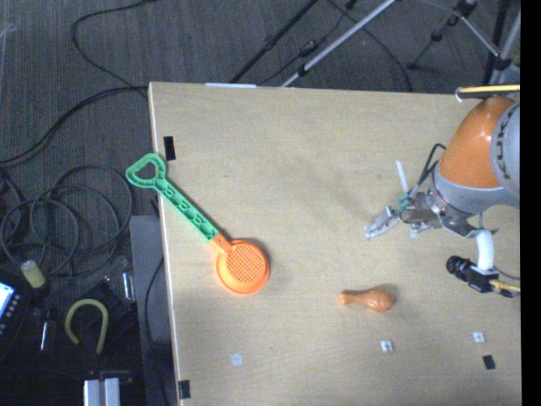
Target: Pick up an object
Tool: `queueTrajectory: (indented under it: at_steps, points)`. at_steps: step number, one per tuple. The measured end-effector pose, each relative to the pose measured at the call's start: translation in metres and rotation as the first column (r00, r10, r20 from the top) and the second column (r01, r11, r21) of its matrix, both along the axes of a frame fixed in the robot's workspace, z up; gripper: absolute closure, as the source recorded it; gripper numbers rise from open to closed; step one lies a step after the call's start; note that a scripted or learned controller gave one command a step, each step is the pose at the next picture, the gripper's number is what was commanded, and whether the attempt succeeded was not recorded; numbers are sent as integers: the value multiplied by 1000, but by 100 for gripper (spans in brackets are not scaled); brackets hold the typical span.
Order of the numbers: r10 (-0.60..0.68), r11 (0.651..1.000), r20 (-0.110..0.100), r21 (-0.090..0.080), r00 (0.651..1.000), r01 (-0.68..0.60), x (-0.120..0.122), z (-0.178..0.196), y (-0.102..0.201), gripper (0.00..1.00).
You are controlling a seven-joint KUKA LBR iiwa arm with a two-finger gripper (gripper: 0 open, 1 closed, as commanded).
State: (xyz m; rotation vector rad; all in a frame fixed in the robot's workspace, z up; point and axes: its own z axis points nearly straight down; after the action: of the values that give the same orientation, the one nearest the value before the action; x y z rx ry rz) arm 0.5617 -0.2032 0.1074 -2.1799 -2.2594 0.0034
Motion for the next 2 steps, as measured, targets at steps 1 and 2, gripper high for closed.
queueTrajectory:
  at_steps: [1, 2]
  points:
    - [224, 975, 2, 1, 975, -224, 39, -24, 54, 0]
    - [-44, 999, 2, -2, 999, 44, 96, -24, 49, 0]
